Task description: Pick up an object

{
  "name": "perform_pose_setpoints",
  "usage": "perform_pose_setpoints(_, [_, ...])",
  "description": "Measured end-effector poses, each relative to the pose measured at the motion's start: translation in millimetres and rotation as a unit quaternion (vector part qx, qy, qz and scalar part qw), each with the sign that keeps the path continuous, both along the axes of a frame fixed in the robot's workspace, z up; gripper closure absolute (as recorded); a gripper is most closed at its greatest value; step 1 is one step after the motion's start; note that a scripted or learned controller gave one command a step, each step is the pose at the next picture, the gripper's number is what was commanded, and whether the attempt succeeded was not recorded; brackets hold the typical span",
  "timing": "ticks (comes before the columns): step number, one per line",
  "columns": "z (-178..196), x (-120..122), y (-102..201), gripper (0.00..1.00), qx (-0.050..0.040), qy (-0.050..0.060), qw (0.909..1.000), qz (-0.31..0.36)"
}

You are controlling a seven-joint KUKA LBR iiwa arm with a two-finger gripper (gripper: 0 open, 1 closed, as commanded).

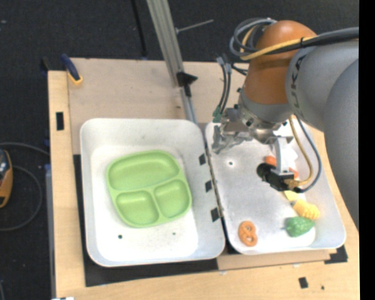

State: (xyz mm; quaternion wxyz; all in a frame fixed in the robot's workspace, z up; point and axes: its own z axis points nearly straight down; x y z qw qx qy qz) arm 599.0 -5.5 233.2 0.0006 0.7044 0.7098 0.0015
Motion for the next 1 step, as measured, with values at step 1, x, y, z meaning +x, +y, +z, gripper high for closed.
perform_pose_setpoints(1, [-5.7, 12.0, 48.1, 1.00, -0.0001, 0.001, 1.0000, 0.000])
